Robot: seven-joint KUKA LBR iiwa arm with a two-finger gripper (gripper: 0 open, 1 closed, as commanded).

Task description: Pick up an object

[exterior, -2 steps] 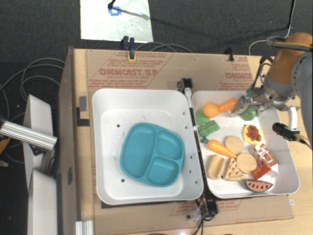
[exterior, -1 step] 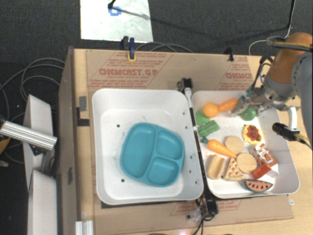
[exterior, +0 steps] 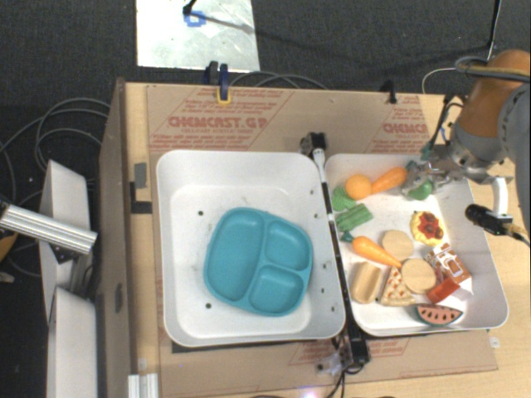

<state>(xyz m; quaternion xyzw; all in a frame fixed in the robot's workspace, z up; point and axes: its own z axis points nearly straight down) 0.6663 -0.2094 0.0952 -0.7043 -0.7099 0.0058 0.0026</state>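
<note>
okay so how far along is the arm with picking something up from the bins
Early stage. Done: the gripper has reached the right bin, low at its far edge over a green item. In hand: nothing visibly held. Left: grasping and lifting; the carrot, watermelon slice and other toys lie in the bin.

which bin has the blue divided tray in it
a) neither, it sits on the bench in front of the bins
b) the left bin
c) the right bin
b, the blue divided tray lies flat inside the left bin, while the right bin holds the toy food such as the carrot and the watermelon slice.
</note>
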